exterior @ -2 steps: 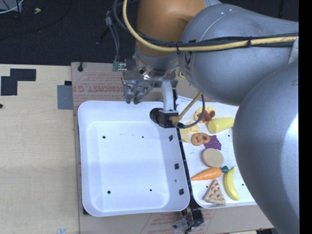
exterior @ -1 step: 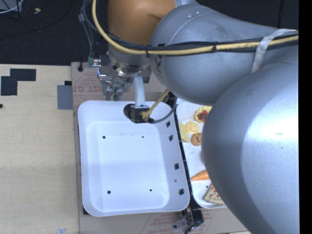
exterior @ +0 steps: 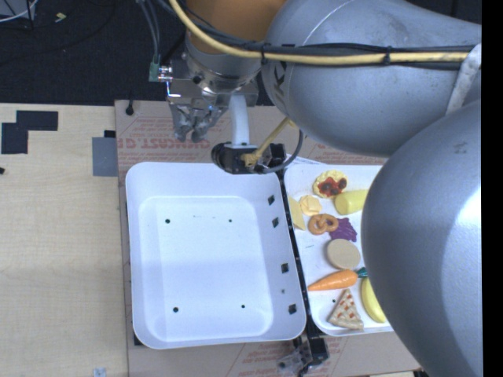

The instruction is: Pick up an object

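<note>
My gripper (exterior: 195, 122) hangs above the bench just beyond the far rim of the left bin (exterior: 143, 250), with nothing seen in it. The toy foods lie in the right bin (exterior: 313, 251), partly hidden under the arm: a pastry with red topping (exterior: 330, 184), a yellow piece (exterior: 351, 202), a pale yellow piece (exterior: 309, 206), a brown pretzel (exterior: 321, 225), purple grapes (exterior: 346, 231), a tan round disc (exterior: 343, 253), an orange carrot (exterior: 334, 281), a banana (exterior: 371, 301) and a triangular slice (exterior: 344, 312).
The big grey arm covers the right side of the view and most of the right bin. Brown cardboard (exterior: 149, 136) lies under both bins, on a pale wooden bench (exterior: 55, 234).
</note>
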Robot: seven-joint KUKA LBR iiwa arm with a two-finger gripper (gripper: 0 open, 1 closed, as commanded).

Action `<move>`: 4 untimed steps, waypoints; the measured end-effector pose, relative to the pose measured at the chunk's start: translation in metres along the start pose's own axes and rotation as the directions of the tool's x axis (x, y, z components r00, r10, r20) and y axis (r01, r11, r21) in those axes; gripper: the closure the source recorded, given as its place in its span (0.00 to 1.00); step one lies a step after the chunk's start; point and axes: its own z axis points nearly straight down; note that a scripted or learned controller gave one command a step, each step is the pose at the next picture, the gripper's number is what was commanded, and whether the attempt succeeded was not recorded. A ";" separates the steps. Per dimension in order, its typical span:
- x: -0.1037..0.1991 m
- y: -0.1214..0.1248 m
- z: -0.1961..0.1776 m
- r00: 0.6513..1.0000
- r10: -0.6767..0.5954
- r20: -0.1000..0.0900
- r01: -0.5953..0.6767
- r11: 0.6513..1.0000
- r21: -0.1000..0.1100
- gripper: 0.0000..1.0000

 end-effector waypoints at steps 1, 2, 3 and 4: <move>0.002 0.002 -0.080 1.000 -0.003 0.000 0.003 1.000 -0.002 1.00; 0.001 -0.028 -0.189 1.000 -0.001 -0.002 0.001 1.000 -0.005 1.00; -0.069 -0.001 -0.180 1.000 0.008 0.004 -0.008 1.000 0.006 1.00; 0.006 -0.054 -0.180 1.000 -0.007 0.001 0.007 1.000 0.009 1.00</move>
